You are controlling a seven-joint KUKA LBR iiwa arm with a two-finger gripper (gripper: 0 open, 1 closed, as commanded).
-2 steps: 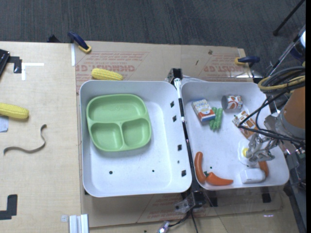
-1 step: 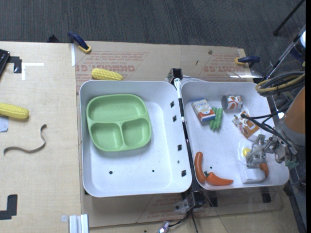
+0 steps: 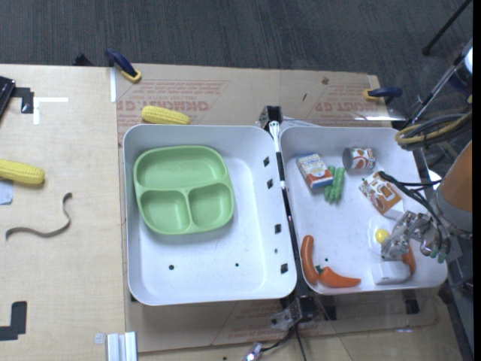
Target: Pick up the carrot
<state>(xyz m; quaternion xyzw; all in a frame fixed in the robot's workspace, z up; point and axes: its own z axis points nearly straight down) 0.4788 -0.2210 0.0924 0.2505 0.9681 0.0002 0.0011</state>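
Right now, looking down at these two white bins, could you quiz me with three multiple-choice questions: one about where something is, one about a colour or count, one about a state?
1. Where does the carrot lie?
A. on the green tray
B. near the front edge of the right bin
C. on the cardboard outside the bins

2. How many compartments has the green tray?
A. two
B. three
C. five

3. How does the carrot stand to the gripper?
A. lying free, apart from it
B. lifted in the air
C. pressed under it

Answers: 1 B, it rests beside the sausage at that bin's front. 2 B, one long section and two small ones. 3 A, the gripper sits further right, with bare bin floor between them.
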